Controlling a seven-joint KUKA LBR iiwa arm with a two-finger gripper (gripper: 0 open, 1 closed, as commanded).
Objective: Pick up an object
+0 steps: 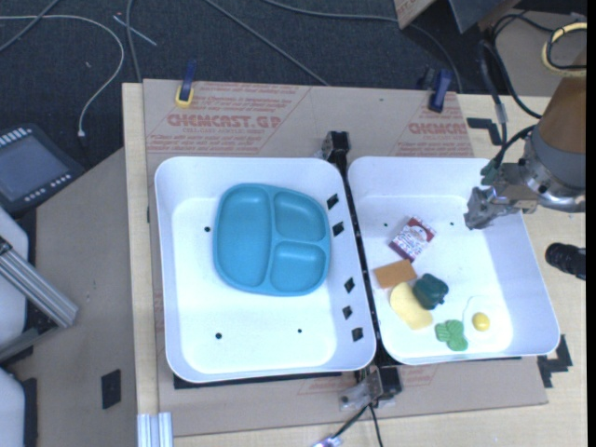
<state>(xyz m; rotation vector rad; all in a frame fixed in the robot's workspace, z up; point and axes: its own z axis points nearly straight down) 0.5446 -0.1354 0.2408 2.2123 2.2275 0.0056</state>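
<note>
The right bin [521, 277] holds several small items: a red-and-white packet [411, 238], an orange slab [395, 274], a yellow piece [410, 306], a dark green piece [430, 291], a light green piece [453, 335] and a white-and-yellow fried-egg piece [479, 320]. My gripper [478, 210] hangs over the right bin's upper right part, to the right of the red-and-white packet and apart from it. Nothing shows between its tips.
A blue divided plate [272, 239] lies in the left bin [186, 277]. A black divider [349, 250] runs between the two bins. Clamps [187, 89] hold the cardboard at the back. Cables cross the floor behind the bench.
</note>
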